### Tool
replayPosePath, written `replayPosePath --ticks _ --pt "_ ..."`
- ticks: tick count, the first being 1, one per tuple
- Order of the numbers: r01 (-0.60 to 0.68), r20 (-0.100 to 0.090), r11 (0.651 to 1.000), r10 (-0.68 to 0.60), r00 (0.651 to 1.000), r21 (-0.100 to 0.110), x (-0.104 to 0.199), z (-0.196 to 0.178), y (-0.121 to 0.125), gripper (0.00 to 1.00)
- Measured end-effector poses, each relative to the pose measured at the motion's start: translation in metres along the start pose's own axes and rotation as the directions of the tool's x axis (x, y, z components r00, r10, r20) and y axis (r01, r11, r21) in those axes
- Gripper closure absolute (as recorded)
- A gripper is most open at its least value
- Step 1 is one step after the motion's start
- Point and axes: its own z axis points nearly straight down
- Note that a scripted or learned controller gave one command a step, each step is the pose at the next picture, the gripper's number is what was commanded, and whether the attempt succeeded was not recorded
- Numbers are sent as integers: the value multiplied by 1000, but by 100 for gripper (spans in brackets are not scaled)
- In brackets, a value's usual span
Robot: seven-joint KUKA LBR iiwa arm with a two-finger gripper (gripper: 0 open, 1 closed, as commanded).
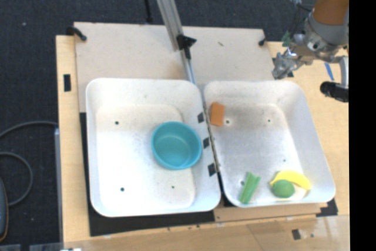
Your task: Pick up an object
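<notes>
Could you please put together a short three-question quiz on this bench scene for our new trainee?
1. True or false: the blue bowl sits in the left bin.
2. Which item lies closest to the divider between the bins? A) orange block B) green stick C) green ball
3. Fill in: the green ball rests against a ______ piece near the right bin's front corner.

Key
1. True.
2. A; the orange block lies near the right bin's left wall.
3. Yellow.

The claw hangs above the bench, just beyond the right bin's far right corner.
</notes>
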Motion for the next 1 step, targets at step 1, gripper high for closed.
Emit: replayPosePath --ticks 1 --pt "1 -2 1000 -1 1000 3 46 -10 -5 100"
